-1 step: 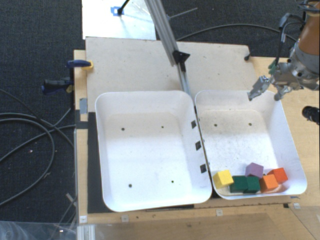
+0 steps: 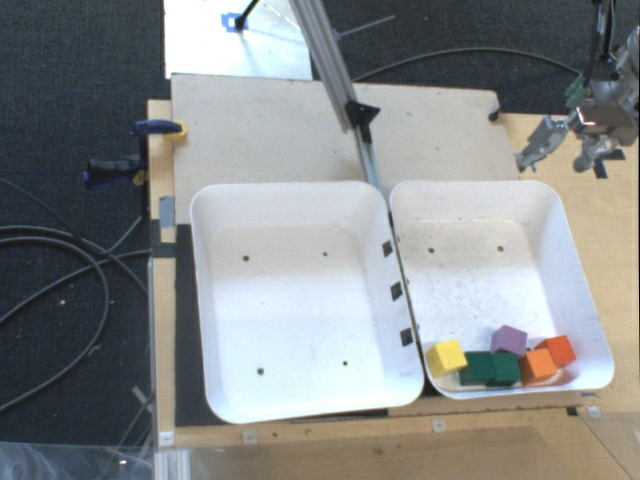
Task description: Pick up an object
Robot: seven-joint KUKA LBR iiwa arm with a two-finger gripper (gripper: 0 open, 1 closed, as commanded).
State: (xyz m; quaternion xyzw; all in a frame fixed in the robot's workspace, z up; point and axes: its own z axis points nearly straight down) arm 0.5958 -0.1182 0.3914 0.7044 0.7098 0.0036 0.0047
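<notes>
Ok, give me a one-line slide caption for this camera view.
Gripper hangs above the right bin's far corner; yellow, green, purple and orange blocks cluster at its near edge.

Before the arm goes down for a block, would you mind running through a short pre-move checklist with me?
1. Targets present: ok. The yellow block, green block, purple block and orange block sit in the right bin.
2. Blocks spaced for a grasp: not ok. They cluster against the bin's near wall, several touching.
3. Gripper carrying nothing: ok. It hangs beyond the bin's far right corner with open fingers.
4. Gripper above a target: not ok. The blocks lie at the bin's opposite end.
5. Yellow block reachable from its left side: ok. The floor there is bare.
</notes>
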